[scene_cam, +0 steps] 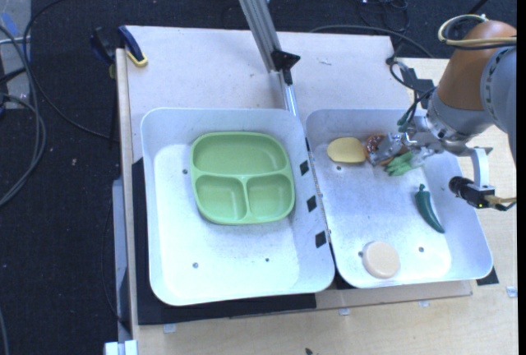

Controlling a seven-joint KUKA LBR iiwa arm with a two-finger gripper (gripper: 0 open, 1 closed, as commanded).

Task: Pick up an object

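Note:
In the right bin (pixel 460 263) lie a yellow lemon-like piece (pixel 346 150), a small red-brown item (pixel 376 143), a light green item (pixel 400 165), a dark green pepper (pixel 428 208) and a round beige disc (pixel 381 259). My gripper (pixel 393 153) reaches in from the right and sits low over the bin's far part, right at the red-brown and light green items. Its metal parts overlap them, so I cannot make out whether either one is held. The yellow piece lies just left of the gripper.
A green divided plate (pixel 243 177) rests in the left bin (pixel 164 263). A slanted metal pole (pixel 256 4) stands behind the bins. The grey arm with its orange band (pixel 481 37) hangs over the right bin's far right corner.

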